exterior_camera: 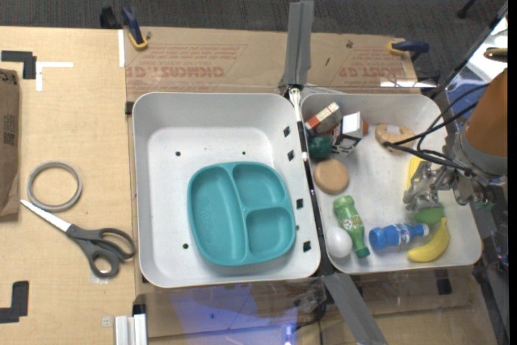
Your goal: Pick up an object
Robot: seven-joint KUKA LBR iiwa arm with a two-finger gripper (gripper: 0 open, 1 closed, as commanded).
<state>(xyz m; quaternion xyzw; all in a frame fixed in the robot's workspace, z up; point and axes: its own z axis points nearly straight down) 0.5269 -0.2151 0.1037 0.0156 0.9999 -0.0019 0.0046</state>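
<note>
Where gripper (422, 191) hovers, banana (430, 245) below.

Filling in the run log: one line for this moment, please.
arm: over right bin | pincer: low above green item, beside banana | grasp: unclear | left bin: teal tray

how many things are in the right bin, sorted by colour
In the right bin, partly hidden by the gripper:
yellow: 2, banana, piece
green: 3, bottle, dark item, item
blue: 1, bottle
white: 2, egg, small box
tan/brown: 3, round piece, box, piece
Total: 11
</note>
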